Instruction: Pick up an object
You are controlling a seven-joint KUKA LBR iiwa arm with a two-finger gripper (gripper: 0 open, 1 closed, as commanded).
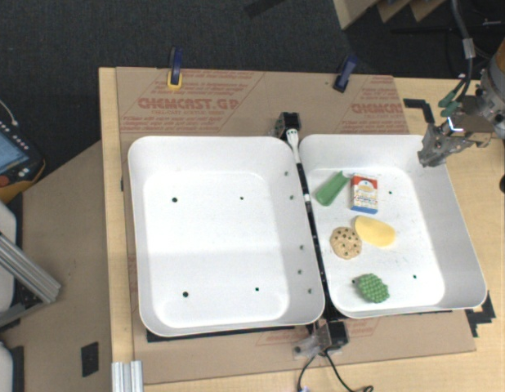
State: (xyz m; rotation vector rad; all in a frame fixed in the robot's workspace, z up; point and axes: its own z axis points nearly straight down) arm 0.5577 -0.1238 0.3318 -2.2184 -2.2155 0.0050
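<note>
A tan bench (73, 219) topped with printed cardboard (236, 96) sits on dark floor, carrying two shallow white bins: the left bin (154, 170) at frame centre, the right bin (449, 235) beside it. My gripper (434, 152) hangs at the right bin's upper-right rim; whether my jaws are wide or narrow, I cannot tell. Five objects lie in the right bin: one green pod (331, 189), one red-and-white box (364, 194), one yellow piece (375, 232), one cookie (346, 242), one green bumpy lump (371, 287).
</note>
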